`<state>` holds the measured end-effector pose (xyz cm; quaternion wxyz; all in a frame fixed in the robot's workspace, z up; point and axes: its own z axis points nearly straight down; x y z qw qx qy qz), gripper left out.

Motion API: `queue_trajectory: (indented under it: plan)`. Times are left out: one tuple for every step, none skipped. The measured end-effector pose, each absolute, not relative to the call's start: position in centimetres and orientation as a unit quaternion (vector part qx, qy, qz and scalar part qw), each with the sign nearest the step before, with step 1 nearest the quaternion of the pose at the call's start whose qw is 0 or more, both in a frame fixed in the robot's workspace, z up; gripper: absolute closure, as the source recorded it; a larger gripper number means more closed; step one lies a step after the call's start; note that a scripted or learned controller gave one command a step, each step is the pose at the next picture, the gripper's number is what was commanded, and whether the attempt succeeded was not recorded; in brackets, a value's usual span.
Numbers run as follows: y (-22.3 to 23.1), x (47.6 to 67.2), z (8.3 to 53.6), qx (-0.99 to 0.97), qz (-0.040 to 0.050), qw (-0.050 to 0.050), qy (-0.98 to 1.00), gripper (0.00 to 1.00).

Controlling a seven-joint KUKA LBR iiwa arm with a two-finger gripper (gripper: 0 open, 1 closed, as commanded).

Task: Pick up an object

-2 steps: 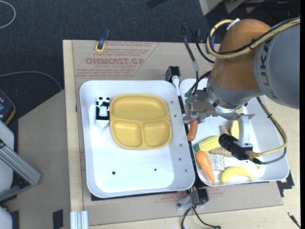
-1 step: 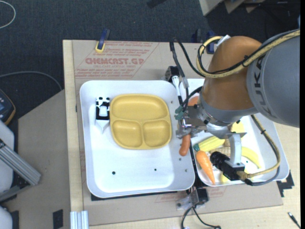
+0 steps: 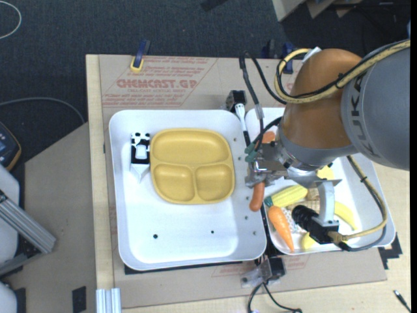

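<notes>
My gripper (image 3: 258, 178) hangs over the seam between the two white bins, under the grey wrist with its orange band. A red-orange sausage-shaped piece (image 3: 257, 199) sticks out below the fingers, tilted down and to the left, and the fingers look shut on its upper end. In the right bin (image 3: 369, 245), just right of the gripper, lie an orange carrot (image 3: 281, 223), a yellow corn cob (image 3: 288, 195) and a banana (image 3: 343, 216). The arm hides much of that bin.
A yellow divided plate (image 3: 192, 165) lies in the upper part of the left bin (image 3: 189, 240), with a small black-and-white object (image 3: 139, 150) at its left. A small orange piece (image 3: 268, 137) peeks out beside the wrist. Cables run along the bins' far edge.
</notes>
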<state>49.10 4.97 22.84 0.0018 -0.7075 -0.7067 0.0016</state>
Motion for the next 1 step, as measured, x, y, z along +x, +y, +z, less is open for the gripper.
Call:
queue_trajectory:
  plan:
    - [6.00,49.82,21.48,-0.707,0.0017,0.002,-0.707,1.00]
